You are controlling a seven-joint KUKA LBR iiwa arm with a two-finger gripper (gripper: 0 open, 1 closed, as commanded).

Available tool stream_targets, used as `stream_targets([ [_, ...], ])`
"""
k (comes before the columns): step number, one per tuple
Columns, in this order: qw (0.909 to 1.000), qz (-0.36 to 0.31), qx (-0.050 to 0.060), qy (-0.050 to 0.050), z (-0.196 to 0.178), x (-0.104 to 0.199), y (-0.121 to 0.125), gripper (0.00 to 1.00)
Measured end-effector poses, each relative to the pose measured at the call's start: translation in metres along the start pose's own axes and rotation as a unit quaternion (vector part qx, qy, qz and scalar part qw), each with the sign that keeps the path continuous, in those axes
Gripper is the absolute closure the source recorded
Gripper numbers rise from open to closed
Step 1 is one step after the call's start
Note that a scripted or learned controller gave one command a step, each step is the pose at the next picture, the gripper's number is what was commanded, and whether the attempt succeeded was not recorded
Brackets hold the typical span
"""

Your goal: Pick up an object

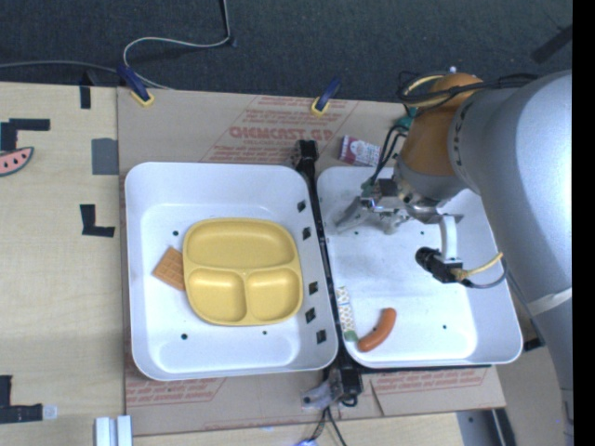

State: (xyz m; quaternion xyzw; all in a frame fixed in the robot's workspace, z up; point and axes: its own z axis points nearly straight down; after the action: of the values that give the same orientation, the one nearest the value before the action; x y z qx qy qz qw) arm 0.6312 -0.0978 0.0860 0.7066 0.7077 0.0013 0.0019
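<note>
One sausage [376, 330] well apart from fingers [351, 216].

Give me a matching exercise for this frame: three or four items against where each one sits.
Items:
1. yellow divided plate
2. hot dog
3. gripper
4. tan cracker

Places:
A. near end of the right bin
B. far end of the right bin
C. middle of the left bin
D. tucked under the plate's left edge

Pairs: 1-C, 2-A, 3-B, 4-D
</note>
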Motion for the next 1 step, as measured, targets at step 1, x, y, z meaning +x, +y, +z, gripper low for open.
stream_targets([
  [1,1.0,0.0,0.001,-0.001,-0.0096,-0.0005,-0.0003,1.0],
])
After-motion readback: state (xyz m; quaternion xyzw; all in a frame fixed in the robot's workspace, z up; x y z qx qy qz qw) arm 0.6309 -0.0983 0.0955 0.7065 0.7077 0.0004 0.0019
